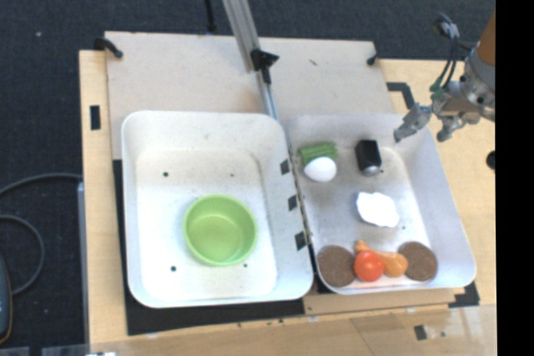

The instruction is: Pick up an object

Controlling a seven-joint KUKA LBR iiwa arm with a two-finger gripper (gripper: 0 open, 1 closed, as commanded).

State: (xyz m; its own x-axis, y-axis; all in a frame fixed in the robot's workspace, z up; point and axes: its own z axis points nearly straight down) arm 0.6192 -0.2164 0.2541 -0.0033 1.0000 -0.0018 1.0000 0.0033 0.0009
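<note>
Pincer at right of frame, over the right bin's upper-right rim, fingers spread, pinching nothing. Black block lies in the bin just lower left of it; white ball farther left; red tomato near the bottom edge. No legible writing.

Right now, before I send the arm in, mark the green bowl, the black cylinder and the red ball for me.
green bowl (220, 229), camera view, on the inside floor of the bowl.
black cylinder (368, 156), camera view, on the middle of its side.
red ball (369, 267), camera view, on its top surface.
</note>
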